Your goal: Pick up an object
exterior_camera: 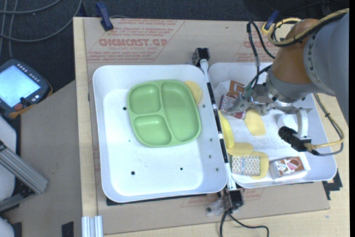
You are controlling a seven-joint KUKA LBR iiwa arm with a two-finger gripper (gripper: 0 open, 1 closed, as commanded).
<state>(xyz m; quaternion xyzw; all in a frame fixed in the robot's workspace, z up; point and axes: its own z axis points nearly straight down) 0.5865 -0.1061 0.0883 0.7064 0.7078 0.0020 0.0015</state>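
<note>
Hanging low over the right bin (pixel 324 166), our gripper (pixel 244 101) meets a red-brown packet (pixel 230 101) near the bin's left wall; we cannot tell its grip state. A pale yellow piece (pixel 255 122) lies just bench-front of it, amid close clutter.

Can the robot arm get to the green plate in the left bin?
Probably yes. The green plate lies flat with nothing on top of it, and the arm is over the right bin next to it. It would have to swing across the wall between the bins.
</note>
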